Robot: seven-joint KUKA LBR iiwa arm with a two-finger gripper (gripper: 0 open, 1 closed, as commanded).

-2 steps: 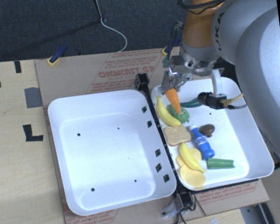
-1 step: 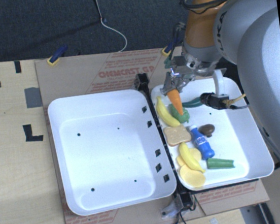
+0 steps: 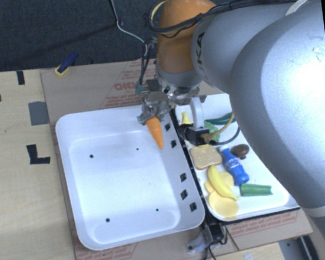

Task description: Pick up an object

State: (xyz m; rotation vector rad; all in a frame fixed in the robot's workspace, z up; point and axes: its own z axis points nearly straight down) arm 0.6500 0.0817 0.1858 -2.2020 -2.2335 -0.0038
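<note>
Your gripper [image 3: 150, 115] hangs over the far right part of the left bin [image 3: 75, 167], close to the wall that divides it from its neighbour, and it is pinching the top end of an orange toy carrot [image 3: 155, 132]. The carrot points down and slightly toward you from the fingers, its tip just above the left bin's floor beside that dividing wall; whether the tip touches the floor you cannot tell from this angle.

Above the gripper you see the orange band [image 3: 176, 29] of the wrist, and the grey arm [image 3: 283, 98] sweeps in behind it, covering much of the right bin [image 3: 279, 203].

To the right of the left bin, across the divider, the right bin carries the remaining toys. Nearest the divider lies a tan bread slice [image 3: 204, 156], with a yellow banana [image 3: 220, 181] just below it and a pale yellow round piece [image 3: 223, 206] at the near end. A blue bottle [image 3: 234, 167] lies just beside the bread, a brown item [image 3: 241, 151] touching its far end. A green pepper-like piece [image 3: 255, 190] sits nearer the front, and green and yellow pieces [image 3: 218, 122] are partly hidden below the wrist.

The left bin rests on a cardboard sheet [image 3: 86, 89], which lies on the wooden bench [image 3: 16, 193].
</note>
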